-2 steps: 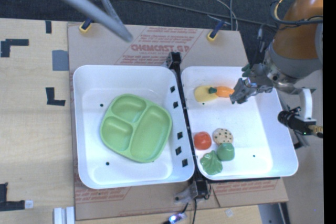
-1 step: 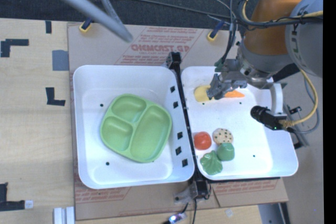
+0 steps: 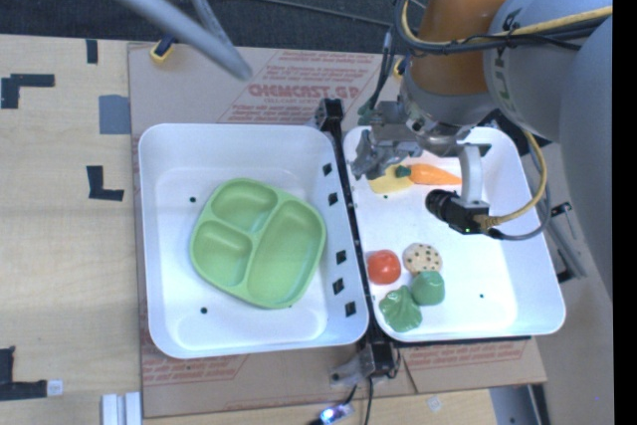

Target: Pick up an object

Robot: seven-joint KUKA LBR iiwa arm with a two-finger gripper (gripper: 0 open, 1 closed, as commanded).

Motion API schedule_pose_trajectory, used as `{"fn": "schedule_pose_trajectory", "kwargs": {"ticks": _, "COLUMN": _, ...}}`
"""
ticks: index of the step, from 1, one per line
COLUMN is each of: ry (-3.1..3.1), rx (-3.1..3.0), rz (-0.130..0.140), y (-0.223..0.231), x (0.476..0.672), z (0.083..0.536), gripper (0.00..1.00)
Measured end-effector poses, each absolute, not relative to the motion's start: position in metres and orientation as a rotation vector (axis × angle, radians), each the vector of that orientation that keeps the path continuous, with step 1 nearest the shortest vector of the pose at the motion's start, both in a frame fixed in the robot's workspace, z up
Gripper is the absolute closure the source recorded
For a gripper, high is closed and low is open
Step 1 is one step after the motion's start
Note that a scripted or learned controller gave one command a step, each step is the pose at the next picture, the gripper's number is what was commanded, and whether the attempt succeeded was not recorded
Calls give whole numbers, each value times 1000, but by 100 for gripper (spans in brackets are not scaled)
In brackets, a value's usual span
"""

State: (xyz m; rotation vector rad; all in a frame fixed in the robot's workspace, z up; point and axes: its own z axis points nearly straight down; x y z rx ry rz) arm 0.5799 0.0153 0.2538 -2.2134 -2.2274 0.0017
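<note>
**Carrot sits just beside the gripper in the right-hand bin**

The carrot [image 3: 435,175], an orange toy with a green stub at its left end, lies in the upper part of the right bin [image 3: 518,299], its long axis running roughly from nine to three o'clock. A yellow piece [image 3: 388,184] rests against it on the seven o'clock side.

Largest in the scene is the grey arm [image 3: 557,35] with its orange band, reaching in from three o'clock and ending over the right bin's upper left corner. Next, the left bin [image 3: 169,214] holds a green divided plate [image 3: 259,241] at its centre.

The gripper [image 3: 383,149] hangs low over the bin floor, with the carrot lying just at its four o'clock side and the yellow piece almost directly below. Whether its fingers are parted or closed cannot be told from this angle, and nothing can be seen held.

Toward six o'clock in the right bin, well apart from the gripper, cluster a red tomato [image 3: 383,265], a speckled cookie [image 3: 422,258] and two green vegetables [image 3: 413,302].

The carrot looks the nearest target; a grasp would probably close across its short width.
</note>
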Motion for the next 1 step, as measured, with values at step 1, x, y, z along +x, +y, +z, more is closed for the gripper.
{"fn": "schedule_pose_trajectory", "kwargs": {"ticks": 1, "ry": -2227, "rx": -2215, "rz": 2, "y": 61, "x": 595, "z": 247, "gripper": 100}}
